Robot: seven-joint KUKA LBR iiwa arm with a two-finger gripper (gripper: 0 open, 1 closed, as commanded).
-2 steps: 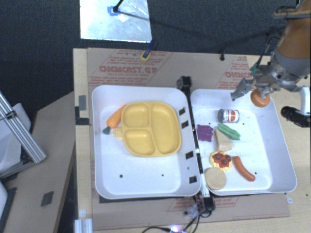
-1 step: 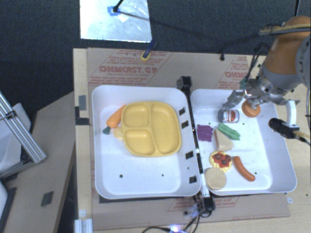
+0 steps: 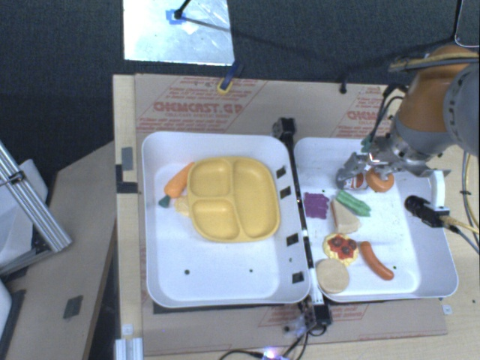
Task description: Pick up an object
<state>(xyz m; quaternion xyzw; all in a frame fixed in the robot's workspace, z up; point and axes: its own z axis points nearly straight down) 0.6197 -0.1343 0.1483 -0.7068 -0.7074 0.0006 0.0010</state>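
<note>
tool low over the far end of the right bin, toy food scattered below

two white bins sit side by side on the table [image 3: 97,201]. the left bin [image 3: 161,268] holds a yellow divided plate [image 3: 229,199] near its middle, with a toy carrot [image 3: 178,180] lying against the plate's left rim, its green top pointing toward the near left.

the right bin [image 3: 431,272] carries the loose toy food. the grey arm with its orange band [image 3: 429,96] comes in from the right, and the tool [image 3: 362,169] hangs over the far part of this bin. whether its fingers are spread or pressed together cannot be told; nothing can be seen pinched between them. just beside the tool, to its right, is an orange round piece [image 3: 381,182], partly hidden by the metal.

nearer the camera, a green pod [image 3: 352,202] lies across the top of a tan wedge [image 3: 346,220]. a purple piece [image 3: 316,205] sits to their left, close to the divider between the bins. below these are a small pizza slice [image 3: 341,247], a sausage [image 3: 375,260] tilted to its right, and a pale round cookie [image 3: 332,275] at the near left corner.
</note>
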